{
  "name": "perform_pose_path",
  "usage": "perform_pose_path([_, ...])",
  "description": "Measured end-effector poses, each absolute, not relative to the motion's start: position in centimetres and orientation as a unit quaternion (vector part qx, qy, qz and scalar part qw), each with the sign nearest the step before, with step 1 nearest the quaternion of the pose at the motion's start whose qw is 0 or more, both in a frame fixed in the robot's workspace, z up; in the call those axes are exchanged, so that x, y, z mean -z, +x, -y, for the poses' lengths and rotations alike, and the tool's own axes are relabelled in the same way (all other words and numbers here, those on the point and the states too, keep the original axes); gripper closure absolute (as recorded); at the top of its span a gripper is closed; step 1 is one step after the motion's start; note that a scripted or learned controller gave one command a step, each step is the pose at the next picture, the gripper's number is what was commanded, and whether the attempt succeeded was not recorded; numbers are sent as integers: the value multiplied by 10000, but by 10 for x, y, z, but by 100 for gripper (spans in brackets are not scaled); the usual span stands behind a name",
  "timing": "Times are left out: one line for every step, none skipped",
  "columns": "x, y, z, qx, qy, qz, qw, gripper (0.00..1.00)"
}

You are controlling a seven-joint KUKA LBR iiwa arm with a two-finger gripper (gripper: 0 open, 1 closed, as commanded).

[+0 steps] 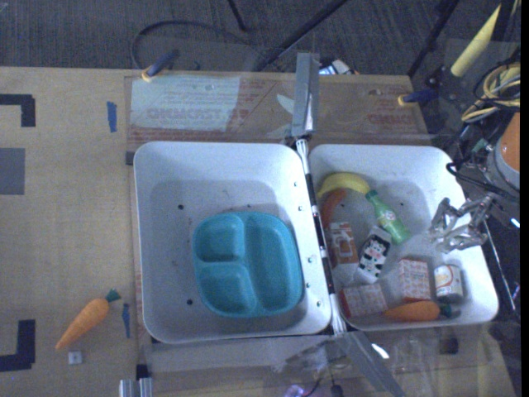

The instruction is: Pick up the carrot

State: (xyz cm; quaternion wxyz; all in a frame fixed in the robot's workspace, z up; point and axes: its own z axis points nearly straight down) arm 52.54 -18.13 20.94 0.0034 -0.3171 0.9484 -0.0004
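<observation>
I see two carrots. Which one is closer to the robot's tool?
The carrot lying at the front edge of the right bin, just below the tool. The other carrot lies out on the bench, left of both bins.

A single fixed camera looks down at a slant on the bench (66, 222), far enough off to take in both white bins side by side. The left bin (157, 172) sits mid-frame, the right bin (421, 160) toward the right edge; dark floor (99, 15) crosses the top.

A: Where's the carrot (83, 322)?
B: On the surface (58, 222), near its front left corner, outside the left bin (157, 180).
A: And the divided tray (247, 263)?
B: In that bin; the pincer (457, 225) hangs over the right bin (413, 160)
</observation>
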Motion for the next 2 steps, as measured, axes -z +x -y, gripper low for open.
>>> perform_pose_path([-217, 562, 154, 4, -2173, -9761, 44, 100])
perform_pose_path([-217, 562, 155, 5, -2165, -9763, 43, 0])
